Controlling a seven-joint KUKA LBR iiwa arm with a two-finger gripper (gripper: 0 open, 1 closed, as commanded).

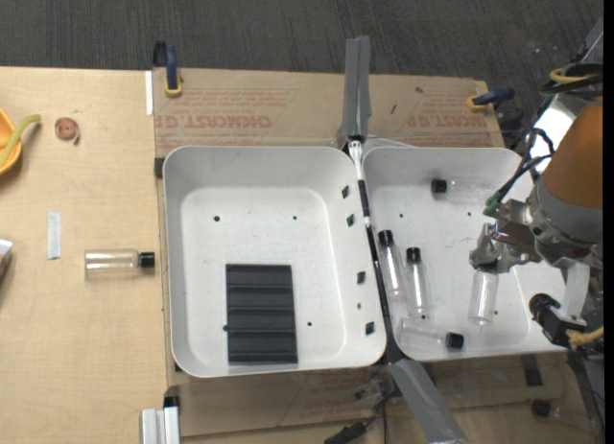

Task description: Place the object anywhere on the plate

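Note:
A black ridged plate [259, 315] lies in the front part of the left bin [192, 241]. Several clear vials with black caps lie in the right bin [460, 159]: two side by side near its left wall [391, 265] [417, 284], one at the back [449, 185], one at the front [436, 338]. Another clear vial [482, 300] lies on end-on just below my gripper [487, 260], which hovers low over the bin's right side. The vial's upper end is hidden under the gripper, so I cannot make out whether it is gripped.
On the bench left of the bins lies a spare clear vial [115, 261], with a small white strip [54, 236], a pink disc [65, 128] and a yellow item [10, 140] at the edge. Clamps [168, 68] [489, 99] stand behind the bins.

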